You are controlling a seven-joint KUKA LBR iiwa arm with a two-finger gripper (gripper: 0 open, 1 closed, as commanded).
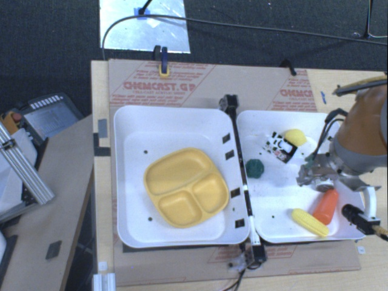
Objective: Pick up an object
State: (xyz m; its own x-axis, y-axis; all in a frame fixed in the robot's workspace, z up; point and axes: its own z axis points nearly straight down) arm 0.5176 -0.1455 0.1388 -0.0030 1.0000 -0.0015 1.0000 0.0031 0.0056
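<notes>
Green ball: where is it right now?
The green ball lies in the right bin, near its left wall, below-left of the black-and-white toy.

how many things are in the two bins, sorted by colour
yellow: 3 – divided tray in the left bin, corn cob and a round yellow piece in the right bin
orange: 1 – carrot
green: 1 – small green lump
black and white: 1 – cow-patterned toy
total: 6
</notes>
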